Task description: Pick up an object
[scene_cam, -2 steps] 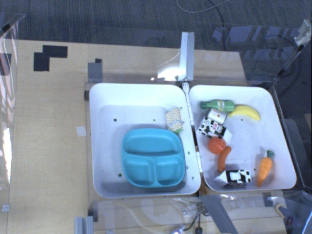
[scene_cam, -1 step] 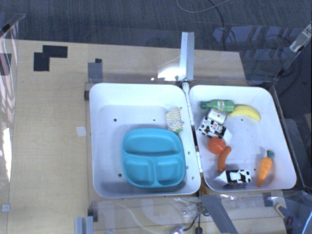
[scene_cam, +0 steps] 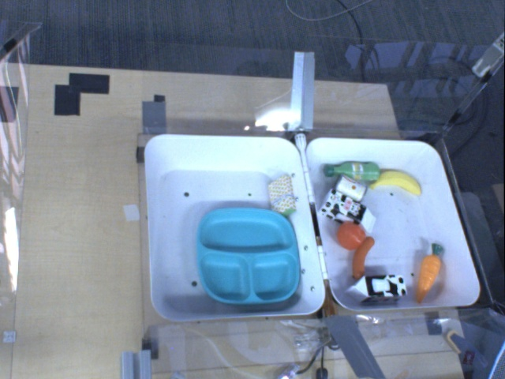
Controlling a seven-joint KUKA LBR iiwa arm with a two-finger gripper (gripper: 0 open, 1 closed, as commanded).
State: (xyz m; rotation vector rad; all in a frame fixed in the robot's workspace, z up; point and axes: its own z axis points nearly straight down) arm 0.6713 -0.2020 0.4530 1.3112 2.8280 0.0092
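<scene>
Sitting side by side on the wooden bench [scene_cam: 79, 235] are two white bins. The left bin [scene_cam: 170, 204] holds a blue tray [scene_cam: 248, 255] with three dips in it, lying near the front and a bit to the right. Just past the tray's far right corner is a small spotted pouch [scene_cam: 282, 193], close to the wall between the bins. The right bin [scene_cam: 451, 219] holds the toys that could be picked up. At its far side a green bottle [scene_cam: 353, 170] lies flat, and a yellow banana [scene_cam: 397, 182] lies just to the right of it. A black and white cow box [scene_cam: 345, 203] sits just in front of the bottle, tipped at a slant. A red ball [scene_cam: 352, 235] sits near the front of that box, and an orange sausage [scene_cam: 361, 257] touches the ball on its near side. A smaller black and white box [scene_cam: 386, 287] sits at the near wall. An orange carrot [scene_cam: 428, 273] with a green top lies just to the right of it, pointing near and far. How wide the gripper is open, and whether it has hold of any toy, cannot be told from here. All the toys rest on the bin floors.
</scene>
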